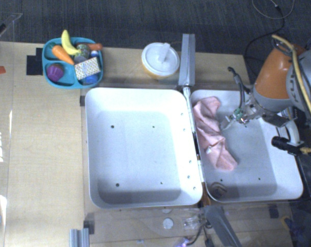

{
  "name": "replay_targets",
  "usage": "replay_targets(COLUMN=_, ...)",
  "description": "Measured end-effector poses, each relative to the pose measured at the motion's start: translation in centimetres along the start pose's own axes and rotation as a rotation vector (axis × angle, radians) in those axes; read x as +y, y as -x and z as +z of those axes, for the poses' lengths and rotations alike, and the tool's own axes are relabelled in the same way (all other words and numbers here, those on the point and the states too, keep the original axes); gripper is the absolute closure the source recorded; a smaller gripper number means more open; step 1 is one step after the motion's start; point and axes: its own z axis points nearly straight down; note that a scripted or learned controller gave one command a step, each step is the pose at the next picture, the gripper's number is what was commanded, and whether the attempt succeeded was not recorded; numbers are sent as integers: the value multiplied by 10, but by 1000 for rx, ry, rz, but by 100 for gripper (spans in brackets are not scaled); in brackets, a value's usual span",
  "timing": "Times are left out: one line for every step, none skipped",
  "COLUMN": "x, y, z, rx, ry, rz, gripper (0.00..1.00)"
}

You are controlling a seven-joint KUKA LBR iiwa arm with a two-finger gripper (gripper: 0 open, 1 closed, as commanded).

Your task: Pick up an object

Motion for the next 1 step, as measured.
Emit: replay_targets(x=20, y=17, z=-24, rx=1, ry=-3, rz=-261, gripper=0)
